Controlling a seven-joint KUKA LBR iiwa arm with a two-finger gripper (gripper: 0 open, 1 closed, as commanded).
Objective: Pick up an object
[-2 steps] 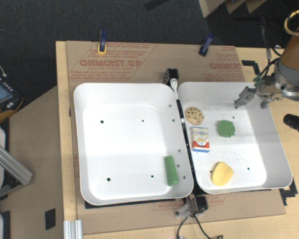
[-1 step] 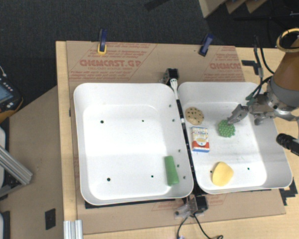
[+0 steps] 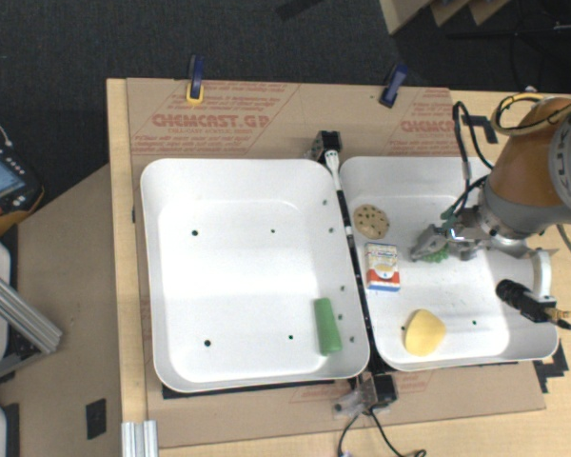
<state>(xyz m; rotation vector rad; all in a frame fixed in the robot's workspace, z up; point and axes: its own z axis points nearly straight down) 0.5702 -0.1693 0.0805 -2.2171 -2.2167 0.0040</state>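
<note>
In the right bin point(image 3: 485, 184) lie a round brown cookie point(image 3: 370, 220), a small white carton with red and blue print point(image 3: 383, 266) and a yellow rounded object point(image 3: 424, 332). A green stick point(image 3: 327, 326) rests in the left bin point(image 3: 228, 188) near its front right corner. My gripper point(image 3: 432, 245) is low inside the right bin, right of the carton and cookie and above the yellow object. A small green patch shows at its tip; what it belongs to is unclear.
The grey arm with its orange band point(image 3: 528, 165) reaches in over the right bin's right side. A black divider point(image 3: 347, 246) runs between the bins. Clamps point(image 3: 195, 79) and cables point(image 3: 471, 146) sit at the bench's back edge.
</note>
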